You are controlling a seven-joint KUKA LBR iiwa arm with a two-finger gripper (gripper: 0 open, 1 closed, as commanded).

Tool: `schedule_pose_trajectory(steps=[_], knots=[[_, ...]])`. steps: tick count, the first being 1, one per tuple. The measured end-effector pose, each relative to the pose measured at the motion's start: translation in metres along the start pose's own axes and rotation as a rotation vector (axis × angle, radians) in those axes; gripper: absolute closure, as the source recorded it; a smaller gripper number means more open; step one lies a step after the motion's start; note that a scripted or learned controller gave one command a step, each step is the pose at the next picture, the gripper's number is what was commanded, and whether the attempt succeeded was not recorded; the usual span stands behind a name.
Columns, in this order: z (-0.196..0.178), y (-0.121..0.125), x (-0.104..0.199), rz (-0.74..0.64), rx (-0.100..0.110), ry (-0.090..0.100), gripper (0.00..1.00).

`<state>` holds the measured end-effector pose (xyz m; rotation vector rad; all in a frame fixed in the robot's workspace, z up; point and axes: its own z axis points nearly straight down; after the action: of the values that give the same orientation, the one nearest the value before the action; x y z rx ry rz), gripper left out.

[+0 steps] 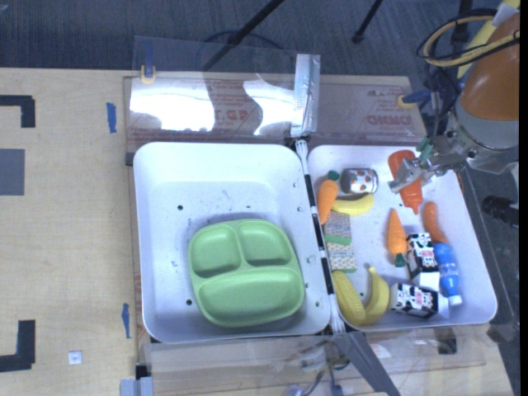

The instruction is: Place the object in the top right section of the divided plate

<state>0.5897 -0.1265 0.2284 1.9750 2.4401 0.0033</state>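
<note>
A green divided plate [245,291] lies in the left bin [165,188], with its top right section [266,242] bare. My gripper [415,174] hangs over the far right part of the right bin [470,221]. Right beside it are an orange piece [402,161] and a second orange piece [412,195], partly hidden by the gripper. I cannot make out whether either one is held.
The right bin holds several toy foods: a carrot [327,196], a small banana [354,207], a second carrot [396,233], a corn cob [348,297], a larger banana [379,294], two cow-patterned cartons [421,252] and a blue bottle [446,272]. A clear wall stands behind the bins.
</note>
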Motion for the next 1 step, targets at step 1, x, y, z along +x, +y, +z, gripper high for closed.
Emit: schedule_pose_trajectory(steps=[1], knots=[[0.0108, -0.0142, 0.0925, 0.169, 0.005, 0.002, 1.0]])
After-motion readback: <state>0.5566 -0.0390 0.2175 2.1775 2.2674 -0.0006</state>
